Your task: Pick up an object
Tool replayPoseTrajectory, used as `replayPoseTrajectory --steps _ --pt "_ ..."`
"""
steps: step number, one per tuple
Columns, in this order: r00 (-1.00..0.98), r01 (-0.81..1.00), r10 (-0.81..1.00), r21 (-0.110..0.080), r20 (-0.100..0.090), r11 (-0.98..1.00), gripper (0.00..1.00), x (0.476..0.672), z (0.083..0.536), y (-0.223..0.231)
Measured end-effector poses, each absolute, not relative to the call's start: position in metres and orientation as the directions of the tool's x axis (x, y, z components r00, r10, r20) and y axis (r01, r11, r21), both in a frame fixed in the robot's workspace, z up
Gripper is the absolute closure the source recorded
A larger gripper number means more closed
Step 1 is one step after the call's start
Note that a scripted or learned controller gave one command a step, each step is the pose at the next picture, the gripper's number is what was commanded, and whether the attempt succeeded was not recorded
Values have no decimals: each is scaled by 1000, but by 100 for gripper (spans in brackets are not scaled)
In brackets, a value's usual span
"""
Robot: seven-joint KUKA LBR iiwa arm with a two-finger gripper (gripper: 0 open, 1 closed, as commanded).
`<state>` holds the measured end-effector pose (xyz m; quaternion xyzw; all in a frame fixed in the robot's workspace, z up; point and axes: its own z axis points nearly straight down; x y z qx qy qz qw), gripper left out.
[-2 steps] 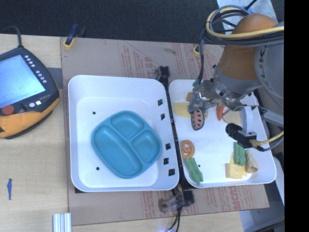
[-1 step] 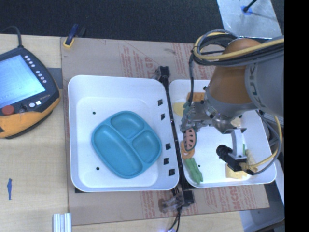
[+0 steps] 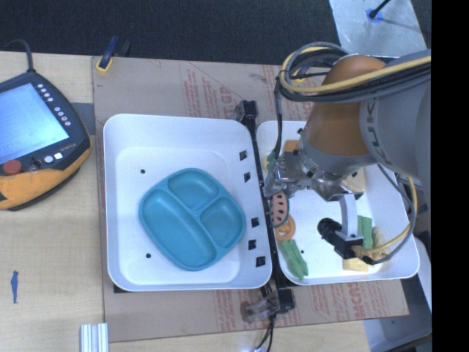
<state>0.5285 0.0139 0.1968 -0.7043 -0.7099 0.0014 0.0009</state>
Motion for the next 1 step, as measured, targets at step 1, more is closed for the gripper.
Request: replayPoseTrajectory --steps 1 --pt "-6 1000 1000 0 0 6 100 562 192 31"
